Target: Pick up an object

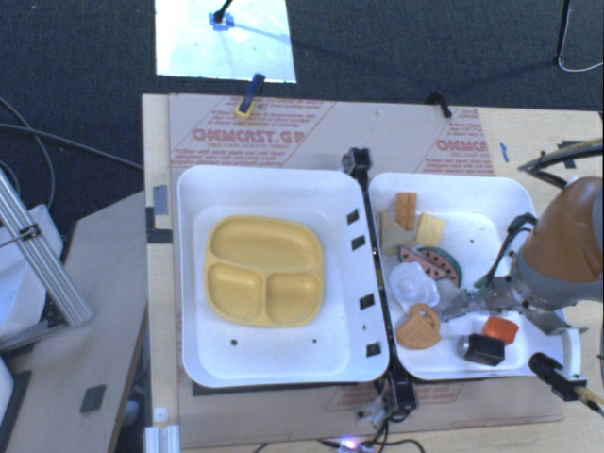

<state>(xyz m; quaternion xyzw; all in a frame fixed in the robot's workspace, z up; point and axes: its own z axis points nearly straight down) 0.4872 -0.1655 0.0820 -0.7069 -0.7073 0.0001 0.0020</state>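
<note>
Two white bins sit side by side: the left bin carries one yellow divided plate, and the right bin has seven small pieces, among them one watermelon slice and one heart-shaped waffle. The gripper hangs just above the waffle; whether it is open or clamped, I cannot tell.

The yellow three-compartment plastic tray lies in the left white bin. Small plastic toy foods lie in the right white bin.
</note>
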